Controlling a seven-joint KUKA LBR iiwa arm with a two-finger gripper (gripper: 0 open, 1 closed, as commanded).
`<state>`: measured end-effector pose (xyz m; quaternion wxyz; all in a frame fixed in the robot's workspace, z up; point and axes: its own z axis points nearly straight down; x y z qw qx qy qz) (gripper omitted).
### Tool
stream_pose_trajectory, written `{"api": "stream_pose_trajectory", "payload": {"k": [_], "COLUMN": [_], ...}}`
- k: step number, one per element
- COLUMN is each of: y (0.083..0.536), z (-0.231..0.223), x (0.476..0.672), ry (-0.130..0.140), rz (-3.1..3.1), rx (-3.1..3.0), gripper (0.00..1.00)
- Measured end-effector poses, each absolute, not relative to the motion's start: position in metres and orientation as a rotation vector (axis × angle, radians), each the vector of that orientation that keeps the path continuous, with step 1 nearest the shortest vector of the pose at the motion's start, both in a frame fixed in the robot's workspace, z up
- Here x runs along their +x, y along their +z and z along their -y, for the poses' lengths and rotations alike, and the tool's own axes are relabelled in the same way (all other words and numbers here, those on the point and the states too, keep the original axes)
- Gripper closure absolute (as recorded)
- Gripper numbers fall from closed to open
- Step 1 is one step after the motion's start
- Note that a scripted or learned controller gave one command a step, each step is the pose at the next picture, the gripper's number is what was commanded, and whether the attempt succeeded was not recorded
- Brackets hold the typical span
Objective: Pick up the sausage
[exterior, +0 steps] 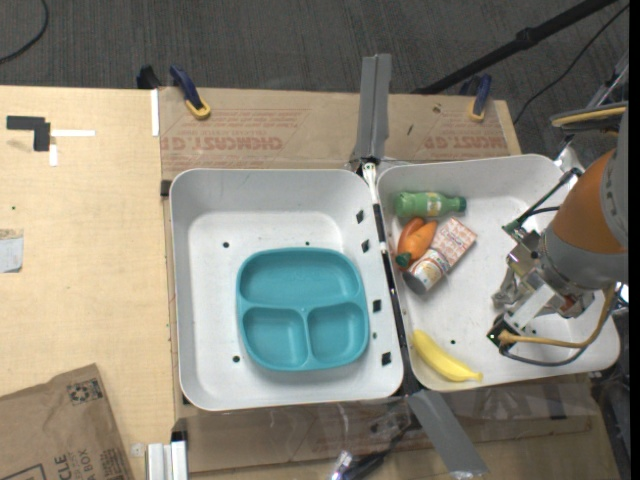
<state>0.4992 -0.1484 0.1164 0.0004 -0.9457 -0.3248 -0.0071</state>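
Beyond the banana [445,360], the sausage [416,238] is being approached from ten o'clock of the gripper [510,306], axis one-to-seven; gripper state cannot be told.

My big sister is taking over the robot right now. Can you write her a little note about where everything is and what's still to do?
Gripper: low over the right bin, at its right side, with nothing seen between its fingers; open or shut can't be told from here.
Right bin, left half: green bottle at the top, an orange sausage-like piece below it, next to a small box and a can; banana at the bottom.
Left bin: teal divided plate.
Done: nothing picked up yet.
Left: move the gripper left to the sausage, grasp it and lift it.
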Motion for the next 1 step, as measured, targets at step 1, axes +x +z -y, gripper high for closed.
{"api": "stream_pose_trajectory", "payload": {"k": [1], "y": [0.1134], "z": [0.1204], "x": [0.5148], "ry": [-0.004], "rz": [1.279], "rx": [-2.872], "gripper": [1.00]}}
